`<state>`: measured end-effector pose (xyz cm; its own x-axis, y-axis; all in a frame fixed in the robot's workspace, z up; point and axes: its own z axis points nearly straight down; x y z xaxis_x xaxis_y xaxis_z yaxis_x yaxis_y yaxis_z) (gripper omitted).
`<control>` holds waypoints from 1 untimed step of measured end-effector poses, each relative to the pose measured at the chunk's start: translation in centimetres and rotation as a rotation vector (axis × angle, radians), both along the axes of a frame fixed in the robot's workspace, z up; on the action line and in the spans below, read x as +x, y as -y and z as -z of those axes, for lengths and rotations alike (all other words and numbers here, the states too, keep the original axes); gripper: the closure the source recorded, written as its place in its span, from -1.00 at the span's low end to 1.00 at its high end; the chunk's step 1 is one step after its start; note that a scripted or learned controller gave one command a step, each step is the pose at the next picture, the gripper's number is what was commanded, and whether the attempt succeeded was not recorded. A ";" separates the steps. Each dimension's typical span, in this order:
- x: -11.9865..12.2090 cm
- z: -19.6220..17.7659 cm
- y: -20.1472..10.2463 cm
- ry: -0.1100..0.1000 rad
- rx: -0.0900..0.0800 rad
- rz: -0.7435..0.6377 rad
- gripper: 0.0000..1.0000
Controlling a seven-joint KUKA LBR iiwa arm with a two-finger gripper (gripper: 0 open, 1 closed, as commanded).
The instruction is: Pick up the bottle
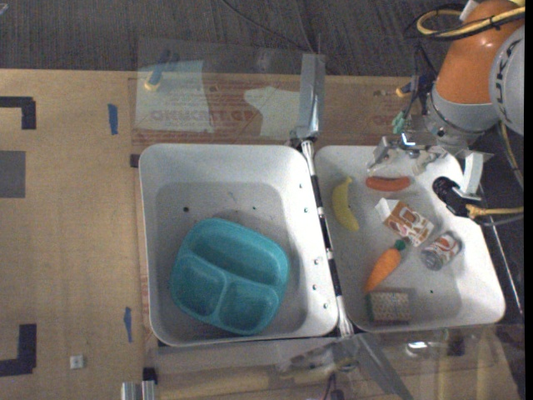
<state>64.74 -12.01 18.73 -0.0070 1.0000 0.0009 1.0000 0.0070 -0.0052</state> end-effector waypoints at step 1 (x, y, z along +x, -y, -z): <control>-1.1 -6.1 4.8 0.006 -0.002 -0.208 -1.00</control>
